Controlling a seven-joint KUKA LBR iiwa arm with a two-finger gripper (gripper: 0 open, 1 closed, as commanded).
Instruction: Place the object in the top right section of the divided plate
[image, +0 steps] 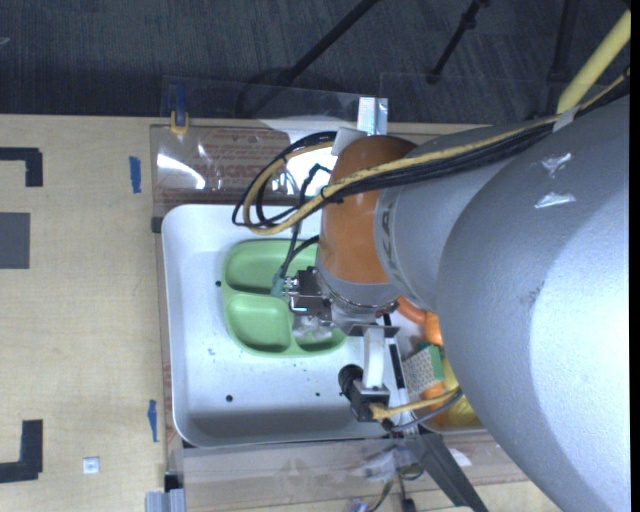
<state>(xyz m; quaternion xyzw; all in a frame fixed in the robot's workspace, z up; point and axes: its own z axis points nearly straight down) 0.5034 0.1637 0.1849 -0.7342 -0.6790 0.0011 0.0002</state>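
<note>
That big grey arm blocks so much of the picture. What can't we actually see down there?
- Pincer: under the orange band and wrist in the camera view, so its state cannot be judged.
- Green divided plate: its right part is covered by the wrist.
- Colourful objects near the arm: partly covered, too unclear to name.
- White bin: its right side lies under the arm.

A robotics lab: a wooden bench (80, 330) with black tape markers (25, 165), a white bin (190, 330), cables (270, 180), and dark carpet (200, 40).
</note>
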